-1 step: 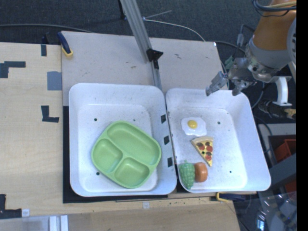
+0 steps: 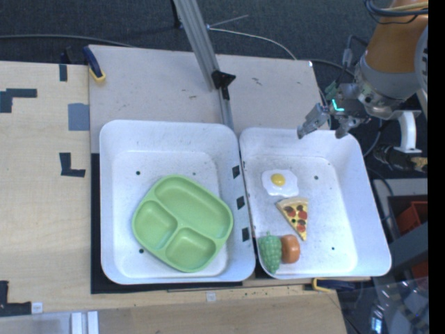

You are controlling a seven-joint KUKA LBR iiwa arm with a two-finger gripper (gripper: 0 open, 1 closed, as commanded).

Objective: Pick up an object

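Note:
In the right bin (image 2: 348, 186) lie a toy fried egg (image 2: 279, 182), a pizza slice (image 2: 295, 216) below it, and a green and orange vegetable (image 2: 279, 250) near the front wall. My gripper (image 2: 325, 124) hangs above the bin's far right corner, well clear of these toys. Its two fingers stand apart, open, with nothing between them. The orange band of the arm (image 2: 398, 26) rises at the upper right.
The left bin (image 2: 118, 152) holds a green divided plate (image 2: 183, 223). A metal pole (image 2: 198, 33) slants down from the top to the bins' shared far edge. Cables and a white part (image 2: 406, 131) sit to the right of the bench.

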